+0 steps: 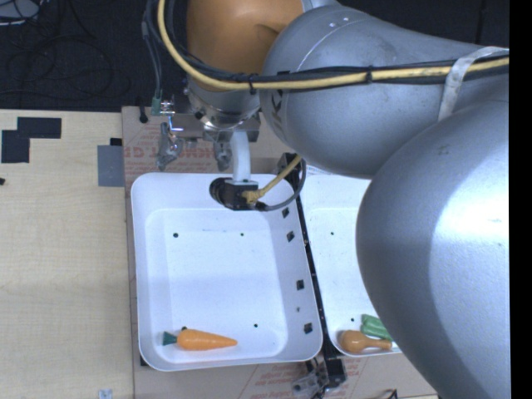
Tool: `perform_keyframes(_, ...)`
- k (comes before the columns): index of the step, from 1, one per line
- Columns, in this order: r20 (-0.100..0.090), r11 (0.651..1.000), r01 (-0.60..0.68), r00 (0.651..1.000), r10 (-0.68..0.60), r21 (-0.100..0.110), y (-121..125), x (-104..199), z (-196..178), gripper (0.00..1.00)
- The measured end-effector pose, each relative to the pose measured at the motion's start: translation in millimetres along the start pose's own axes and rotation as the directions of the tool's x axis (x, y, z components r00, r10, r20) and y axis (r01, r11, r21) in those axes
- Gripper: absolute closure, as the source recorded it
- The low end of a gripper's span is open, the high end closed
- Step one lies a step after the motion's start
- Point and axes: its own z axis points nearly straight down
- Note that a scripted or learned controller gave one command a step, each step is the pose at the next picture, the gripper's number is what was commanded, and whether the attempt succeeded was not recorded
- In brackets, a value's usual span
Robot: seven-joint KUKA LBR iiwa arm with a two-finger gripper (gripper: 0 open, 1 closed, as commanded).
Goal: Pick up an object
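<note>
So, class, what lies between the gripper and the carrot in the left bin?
Nothing. In the camera view the stretch is bare floor of the left bin, from the gripper at its far rim to the carrot by its near wall.

Grey arm (432, 223) reaching in from the right, its thick links crossing the upper view, orange band (237, 23) showing above the wrist (220, 110), wrist facing downward, tool (197, 152) hanging left of centre, pointing down

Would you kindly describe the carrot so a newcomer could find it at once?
Start at the left white bin. The carrot lies flat in its lower-left corner. It is long, orange and pointed, with a green stub, unlike the rounder orange piece in the right bin.
</note>
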Motion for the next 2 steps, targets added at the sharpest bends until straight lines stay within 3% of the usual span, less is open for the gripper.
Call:
perform_keyframes(1,0.005,1.0,-0.004,1.0,0.004,0.004,0.5,-5.4,-9.6,1.0)
perform_keyframes(2,0.006,1.0,-0.001,1.0,0.001,0.007,0.3,-5.1,-18.8,1.0)
